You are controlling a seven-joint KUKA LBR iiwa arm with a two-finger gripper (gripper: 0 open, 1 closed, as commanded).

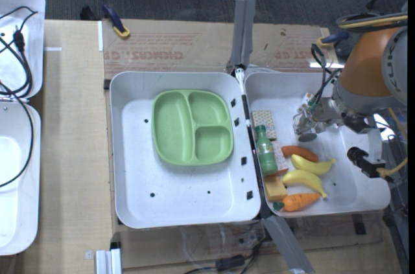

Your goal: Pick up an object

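Observation:
The right bin (363,198) holds the loose items. A green bottle (264,149) lies along its left wall, below a tan patterned square (262,120). Two yellow bananas (307,174) lie in the front middle, with an orange carrot (300,201) below them and another orange piece (299,153) above. A tan block (275,188) sits at the front left. My gripper (306,129) hangs over the middle of this bin, just above and right of the upper orange piece. Nothing shows in its grasp.
The left bin (130,195) bears a green divided plate (192,127). The grey and orange arm (373,68) reaches in over the right bin's back right corner. A metal divider post (243,33) stands between the bins at the back.

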